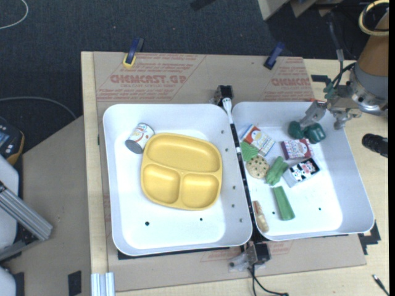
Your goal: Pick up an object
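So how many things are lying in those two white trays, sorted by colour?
Yellow: 1, the divided plate.
Green: 3, a dark green piece, a light green piece and a green stick.
Brown or tan: 2, the cookie and a small roll.
Printed or mixed: 4, the can, a packet and two cards.
Total: 10.

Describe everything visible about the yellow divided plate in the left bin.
The yellow divided plate looks like smooth moulded plastic with rounded corners. It has three compartments: one wide one along the far side and two smaller ones nearer the camera. It lies flat, right side up, slightly rotated, around the middle of the left bin. A small can lying on its side sits against its far-left corner.
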Robot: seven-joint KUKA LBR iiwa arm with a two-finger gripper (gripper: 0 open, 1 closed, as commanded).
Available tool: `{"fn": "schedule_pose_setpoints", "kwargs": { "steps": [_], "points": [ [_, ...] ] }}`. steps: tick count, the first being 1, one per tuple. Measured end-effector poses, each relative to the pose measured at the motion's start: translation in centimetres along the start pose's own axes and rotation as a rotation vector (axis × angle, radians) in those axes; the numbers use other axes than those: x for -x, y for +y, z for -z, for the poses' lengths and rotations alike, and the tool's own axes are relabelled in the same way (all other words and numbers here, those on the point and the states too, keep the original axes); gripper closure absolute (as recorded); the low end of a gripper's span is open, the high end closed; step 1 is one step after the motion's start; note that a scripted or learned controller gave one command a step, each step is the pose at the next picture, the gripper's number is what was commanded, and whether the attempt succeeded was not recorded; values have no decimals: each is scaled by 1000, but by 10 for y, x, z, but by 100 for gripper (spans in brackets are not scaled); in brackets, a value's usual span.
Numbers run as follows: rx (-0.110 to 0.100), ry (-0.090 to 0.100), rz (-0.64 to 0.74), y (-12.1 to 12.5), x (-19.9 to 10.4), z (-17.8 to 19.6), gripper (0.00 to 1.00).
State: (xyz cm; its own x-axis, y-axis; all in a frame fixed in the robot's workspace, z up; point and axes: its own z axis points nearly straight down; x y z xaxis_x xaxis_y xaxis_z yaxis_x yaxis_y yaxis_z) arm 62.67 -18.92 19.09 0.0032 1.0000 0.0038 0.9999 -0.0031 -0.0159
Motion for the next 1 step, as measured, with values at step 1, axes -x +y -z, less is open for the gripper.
{"fn": "schedule_pose_setpoints", "kwargs": {
  "steps": [1],
  "points": [
    [15, -3, 3, 3, 0, 9, 0]
  ]
}}
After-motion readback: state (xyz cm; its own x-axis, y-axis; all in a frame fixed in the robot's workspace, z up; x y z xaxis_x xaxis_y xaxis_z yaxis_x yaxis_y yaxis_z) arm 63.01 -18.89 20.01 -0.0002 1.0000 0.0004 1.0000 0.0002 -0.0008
